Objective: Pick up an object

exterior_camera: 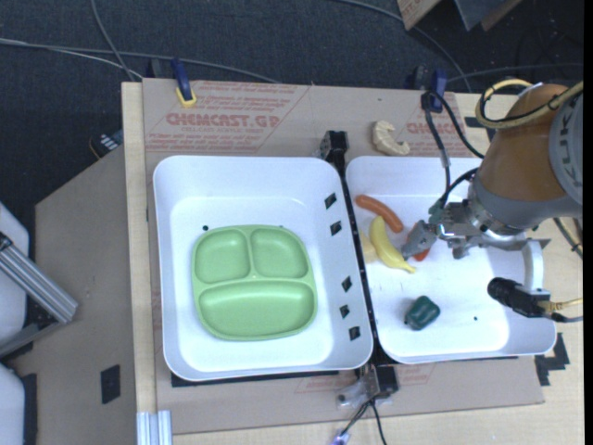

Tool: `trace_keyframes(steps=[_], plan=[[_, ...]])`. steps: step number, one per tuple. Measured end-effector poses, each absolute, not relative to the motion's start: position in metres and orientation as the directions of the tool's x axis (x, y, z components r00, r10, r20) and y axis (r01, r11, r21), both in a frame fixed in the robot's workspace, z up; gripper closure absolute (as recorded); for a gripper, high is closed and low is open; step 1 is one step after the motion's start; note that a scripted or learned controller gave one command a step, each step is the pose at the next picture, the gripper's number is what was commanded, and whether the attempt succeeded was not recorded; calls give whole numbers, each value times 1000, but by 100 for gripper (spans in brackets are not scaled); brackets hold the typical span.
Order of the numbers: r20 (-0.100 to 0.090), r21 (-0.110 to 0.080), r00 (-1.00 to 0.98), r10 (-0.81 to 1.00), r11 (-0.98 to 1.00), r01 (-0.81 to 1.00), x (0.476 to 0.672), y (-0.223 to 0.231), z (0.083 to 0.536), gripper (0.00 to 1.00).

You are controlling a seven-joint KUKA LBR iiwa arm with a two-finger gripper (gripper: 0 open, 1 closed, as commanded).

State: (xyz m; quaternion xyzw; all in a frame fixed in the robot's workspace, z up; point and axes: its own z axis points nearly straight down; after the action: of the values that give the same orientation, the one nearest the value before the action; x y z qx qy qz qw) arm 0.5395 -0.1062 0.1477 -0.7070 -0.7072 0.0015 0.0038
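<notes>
— Where does the gripper [417,240] sit?
— Low in the right bin [519,341], just beside the banana [386,247] and an orange carrot [381,211]; whether it is open or closed cannot be told.
— And the rest?
— A green pepper [422,312] lies nearer the front; a green tray [254,280] fills the left bin [176,248].

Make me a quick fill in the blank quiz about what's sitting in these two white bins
1. The divided green tray lies in the ____ bin.
2. The yellow banana lies beside an ____ carrot.
3. The dark green pepper lies in the same bin as the ____.
4. The pincer is over the ____ bin.

Missing words: left; orange; banana; right
</notes>
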Motion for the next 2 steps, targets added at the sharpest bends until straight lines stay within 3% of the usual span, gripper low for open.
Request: trace_keyframes(steps=[1, 2], plan=[[3, -6, 0, 1000, 0, 1000, 548, -102, 98, 0], [2, -4, 0, 1000, 0, 1000, 548, -101, 84, 0]])
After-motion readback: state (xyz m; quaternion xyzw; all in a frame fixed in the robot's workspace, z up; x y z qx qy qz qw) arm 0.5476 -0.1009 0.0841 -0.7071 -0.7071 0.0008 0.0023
